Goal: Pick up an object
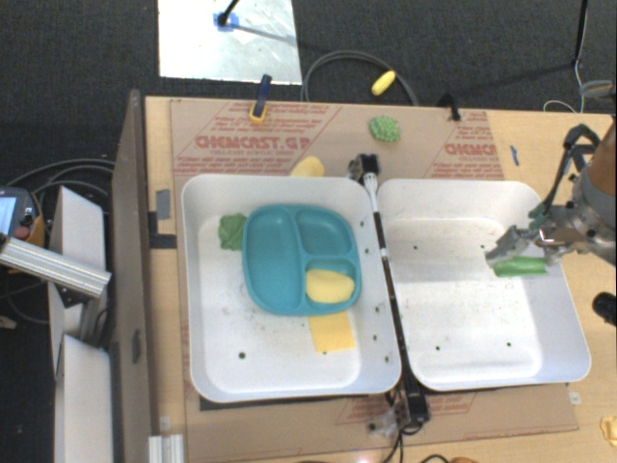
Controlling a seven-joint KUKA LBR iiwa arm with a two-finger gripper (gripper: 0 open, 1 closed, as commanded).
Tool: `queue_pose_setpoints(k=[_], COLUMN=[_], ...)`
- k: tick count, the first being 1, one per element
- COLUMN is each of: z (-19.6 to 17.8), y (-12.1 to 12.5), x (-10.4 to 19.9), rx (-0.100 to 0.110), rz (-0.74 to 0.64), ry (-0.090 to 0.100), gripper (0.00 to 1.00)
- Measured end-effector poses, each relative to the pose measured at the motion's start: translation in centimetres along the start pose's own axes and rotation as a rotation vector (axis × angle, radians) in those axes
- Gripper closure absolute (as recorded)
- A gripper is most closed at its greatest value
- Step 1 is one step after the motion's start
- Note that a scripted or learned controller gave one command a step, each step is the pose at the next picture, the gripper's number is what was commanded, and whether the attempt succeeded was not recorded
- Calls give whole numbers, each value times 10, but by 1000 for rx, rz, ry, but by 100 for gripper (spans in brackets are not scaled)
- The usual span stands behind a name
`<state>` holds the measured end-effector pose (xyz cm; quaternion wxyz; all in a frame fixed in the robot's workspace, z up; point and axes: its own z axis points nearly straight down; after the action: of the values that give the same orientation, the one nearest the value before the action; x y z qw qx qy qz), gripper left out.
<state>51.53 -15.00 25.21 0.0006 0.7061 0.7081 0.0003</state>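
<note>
Gripping a green stick (pixel 522 266) over the right bin (pixel 463 355), the gripper (pixel 513 249); fingers clenched on it.

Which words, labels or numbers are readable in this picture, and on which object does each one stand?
"CHEMCAST GP": red print on the brown board behind the left bin.
Same red print on the board behind the right bin, right side: too blurred to read surely.
Smaller red lines beneath: too small to read.

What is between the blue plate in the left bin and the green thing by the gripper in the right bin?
In the camera view, between the blue plate and the green thing run the two bins' adjoining rims, then bare white floor of the right bin.
</note>
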Motion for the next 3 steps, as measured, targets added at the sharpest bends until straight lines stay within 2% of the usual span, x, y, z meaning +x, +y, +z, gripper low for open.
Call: queue_pose_setpoints(k=[1,2,3], z=[69,40,-125], y=[7,48,99], x=[-60,-55,-57], rx=[2,-6,-22], rz=[6,-3,-5], ry=[-1,-1,-8], gripper=[0,0,0])
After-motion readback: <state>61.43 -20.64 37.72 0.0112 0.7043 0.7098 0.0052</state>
